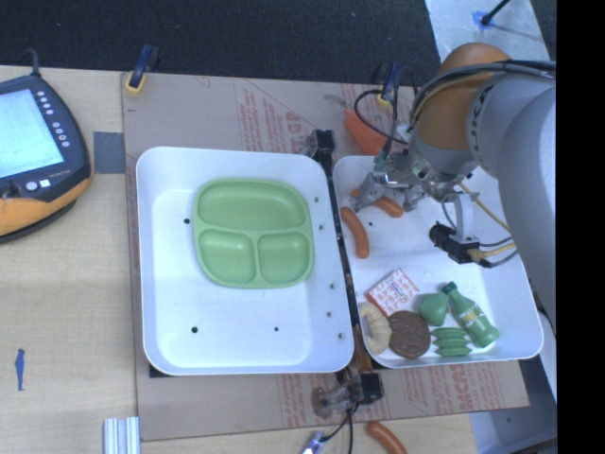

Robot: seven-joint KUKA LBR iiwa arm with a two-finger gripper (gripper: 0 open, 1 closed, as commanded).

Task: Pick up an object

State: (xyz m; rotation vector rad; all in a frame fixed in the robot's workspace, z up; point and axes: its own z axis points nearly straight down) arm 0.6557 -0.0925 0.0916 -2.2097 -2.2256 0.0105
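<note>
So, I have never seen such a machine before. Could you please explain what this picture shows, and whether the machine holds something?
One camera looks down at a slant on a bench. The big grey robot arm with an orange band reaches in from the right. Its pincer hangs low over the right white bin, beside an orange toy sausage. Whether it holds anything, I cannot tell. That bin also has a green toy bottle, a round brown cookie and a small red-and-white packet. The left white bin holds a green divided plastic plate. At far left lies an orange handheld control screen.
</note>
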